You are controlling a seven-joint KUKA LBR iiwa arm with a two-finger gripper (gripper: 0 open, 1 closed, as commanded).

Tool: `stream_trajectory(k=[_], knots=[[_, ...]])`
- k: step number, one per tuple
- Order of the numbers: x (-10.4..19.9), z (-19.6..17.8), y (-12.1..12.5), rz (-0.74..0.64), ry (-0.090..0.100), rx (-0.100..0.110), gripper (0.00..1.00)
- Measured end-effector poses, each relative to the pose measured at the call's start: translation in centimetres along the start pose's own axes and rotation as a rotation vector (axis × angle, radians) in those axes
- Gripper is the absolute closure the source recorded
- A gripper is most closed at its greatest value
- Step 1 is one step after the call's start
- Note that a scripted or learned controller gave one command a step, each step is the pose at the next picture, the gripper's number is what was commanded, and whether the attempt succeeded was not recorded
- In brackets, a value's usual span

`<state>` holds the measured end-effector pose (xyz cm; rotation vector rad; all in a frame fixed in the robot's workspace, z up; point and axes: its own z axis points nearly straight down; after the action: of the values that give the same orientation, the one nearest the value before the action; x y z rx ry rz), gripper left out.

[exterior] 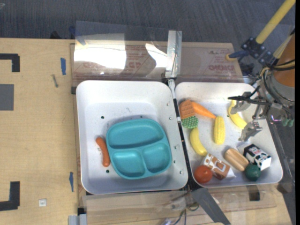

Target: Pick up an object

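Gripper (pixel 243 122): fingers spread, nothing between them, over right white bin (pixel 276 170).
Yellow plastic banana (pixel 237 117): just beside, long axis running upper-left to lower-right.

tray (pixel 138 146) in L bin (pixel 89 97), toy food (pixel 219 129) in R bin (pixel 274 172)

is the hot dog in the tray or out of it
Out. The hot dog lies on the left bin's floor, beside the teal tray's left edge.
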<state>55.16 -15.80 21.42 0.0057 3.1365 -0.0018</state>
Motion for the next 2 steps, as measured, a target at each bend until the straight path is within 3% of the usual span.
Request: stream_trajectory(k=[1,2], knots=[[-0.7,11.4,4.6,-0.16,0.009,-0.006,0.0],[-0.6,12.4,5.0,-0.172,-0.004,0.001,0.0]])
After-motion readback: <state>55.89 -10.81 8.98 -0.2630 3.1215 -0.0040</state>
